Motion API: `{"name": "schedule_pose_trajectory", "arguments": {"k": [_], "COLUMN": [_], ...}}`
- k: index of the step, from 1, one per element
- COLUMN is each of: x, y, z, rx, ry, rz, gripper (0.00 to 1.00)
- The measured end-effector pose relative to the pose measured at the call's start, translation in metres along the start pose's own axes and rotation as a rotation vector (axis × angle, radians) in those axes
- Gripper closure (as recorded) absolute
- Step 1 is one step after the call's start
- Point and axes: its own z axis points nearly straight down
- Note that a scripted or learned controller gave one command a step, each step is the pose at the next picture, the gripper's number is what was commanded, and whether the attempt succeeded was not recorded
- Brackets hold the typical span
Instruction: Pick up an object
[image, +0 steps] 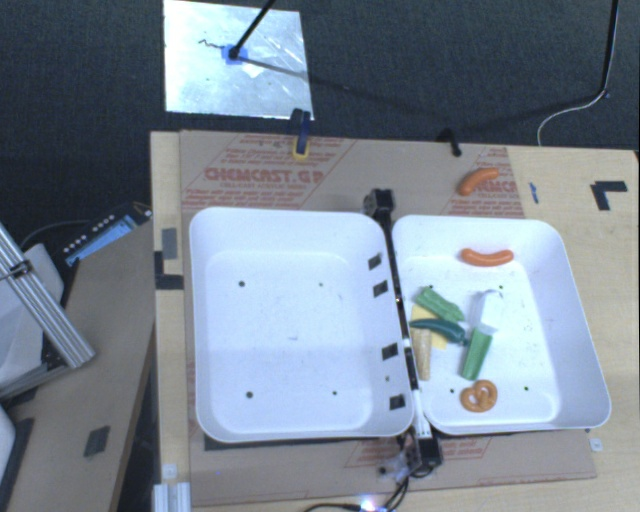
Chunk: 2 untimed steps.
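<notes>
The right bin (575, 330) holds a small pile of toy foods. An orange sausage (486, 257) lies near its far wall. Towards the left side sit a green piece (437, 303), a dark teal piece (440, 328) and a pale yellow wedge (424, 345). A green stick (476, 352) leans down the middle beside a small white-grey item (485, 305). An orange pretzel (479, 397) rests near the front wall.
The left bin (290, 320) sits beside the right one, joined by black clips (385, 290). A second orange sausage (478, 181) lies outside the bins on the cardboard at the back. A yellow and blue clamp (299, 135) stands at the cardboard's far edge.
</notes>
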Motion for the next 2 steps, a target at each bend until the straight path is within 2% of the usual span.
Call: {"name": "schedule_pose_trajectory", "arguments": {"k": [1,2], "x": [0.0002,0.0002], "y": [0.0002,0.0002], "z": [0.0058,0.0058], "rx": [0.009,0.009], "ry": [0.002,0.002], "rz": [0.000,0.000], "gripper": [1.00,1.00]}}
